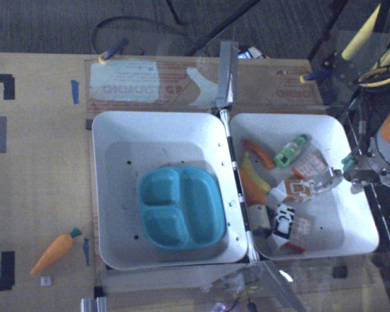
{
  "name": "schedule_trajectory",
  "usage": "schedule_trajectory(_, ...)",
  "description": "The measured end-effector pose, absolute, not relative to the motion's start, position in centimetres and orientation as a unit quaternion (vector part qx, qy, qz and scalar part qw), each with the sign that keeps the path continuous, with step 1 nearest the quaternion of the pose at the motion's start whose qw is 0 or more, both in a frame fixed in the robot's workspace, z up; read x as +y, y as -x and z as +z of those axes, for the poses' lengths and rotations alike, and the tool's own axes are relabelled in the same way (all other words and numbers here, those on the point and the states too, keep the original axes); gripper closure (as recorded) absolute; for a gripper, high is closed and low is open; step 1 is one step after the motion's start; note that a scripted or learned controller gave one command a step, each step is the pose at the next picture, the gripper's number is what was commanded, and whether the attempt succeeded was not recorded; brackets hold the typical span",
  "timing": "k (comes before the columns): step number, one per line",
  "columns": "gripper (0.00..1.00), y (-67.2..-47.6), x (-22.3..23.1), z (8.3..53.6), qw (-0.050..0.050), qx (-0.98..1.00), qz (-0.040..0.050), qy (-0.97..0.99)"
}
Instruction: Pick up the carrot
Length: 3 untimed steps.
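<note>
1. Wooden bench under everything, stretching well out to the left of the teal divided plate
2. Left white bin around the plate, with nothing else seen inside it
3. Right white bin just right of the plate, past the shared rim, crowded with toy food: a yellow banana, a green bottle, an orange-and-white carton and more
4. Grey arm reaching in far right of the plate, on the opposite side from the target
5. Gripper low over the right bin, well right of the plate, at or touching the carton's right edge; too small and blurred to tell whether released or clenched, and nothing plainly held
6. Carrot lying on bare bench outside both bins, well apart from the plate to its lower left, green top pointing up and to the right, untouched
7. Judged progress: none to speak of; carrot not yet approached, let alone grasped or lifted; left to do, by this reading: crossing both bins past the plate, descending on the carrot, closing, raising
</note>
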<state>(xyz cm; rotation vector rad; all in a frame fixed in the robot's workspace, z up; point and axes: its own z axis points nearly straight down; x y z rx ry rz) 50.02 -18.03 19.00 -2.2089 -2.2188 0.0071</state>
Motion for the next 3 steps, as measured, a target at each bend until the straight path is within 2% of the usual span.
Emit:
schedule_trajectory(1,0.00,-60.8,-11.8,14.7,0.004,-0.717,0.0023,0.697)
schedule_trajectory(2,0.00,-62.8,-14.5,10.5,0.003,-0.753,0.0019,0.658)
schedule_trajectory(3,0.00,-60.6,-9.8,8.6,0.000,-0.756,0.0001,0.654)
